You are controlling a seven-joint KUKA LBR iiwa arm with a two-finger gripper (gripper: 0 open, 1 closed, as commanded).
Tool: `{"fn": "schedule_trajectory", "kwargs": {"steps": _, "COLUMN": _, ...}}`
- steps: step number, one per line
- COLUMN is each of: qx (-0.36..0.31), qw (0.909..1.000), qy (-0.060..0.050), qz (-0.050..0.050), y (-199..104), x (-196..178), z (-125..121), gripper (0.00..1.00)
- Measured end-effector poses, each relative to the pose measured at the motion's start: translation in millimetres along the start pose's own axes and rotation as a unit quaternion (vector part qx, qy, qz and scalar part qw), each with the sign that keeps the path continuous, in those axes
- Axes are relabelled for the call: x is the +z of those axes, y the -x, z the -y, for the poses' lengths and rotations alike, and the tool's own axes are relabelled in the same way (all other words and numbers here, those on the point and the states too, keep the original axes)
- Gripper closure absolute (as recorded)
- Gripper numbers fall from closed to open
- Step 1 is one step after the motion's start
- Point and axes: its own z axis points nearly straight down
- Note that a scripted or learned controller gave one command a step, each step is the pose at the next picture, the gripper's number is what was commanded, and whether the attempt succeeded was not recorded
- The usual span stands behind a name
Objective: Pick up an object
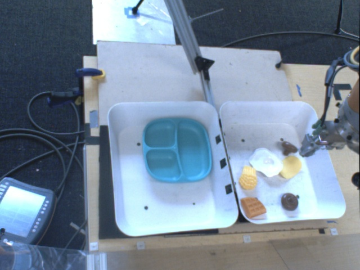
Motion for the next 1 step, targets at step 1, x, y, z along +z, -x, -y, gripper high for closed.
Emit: {"fn": "schedule_trajectory", "kwargs": {"steps": 1, "qx": -0.003, "qw": 1.0000, "qy": -0.001, "qz": -0.002, "y": -58.3, "x": -4.0, "z": -6.8, "gripper": 1.00}}
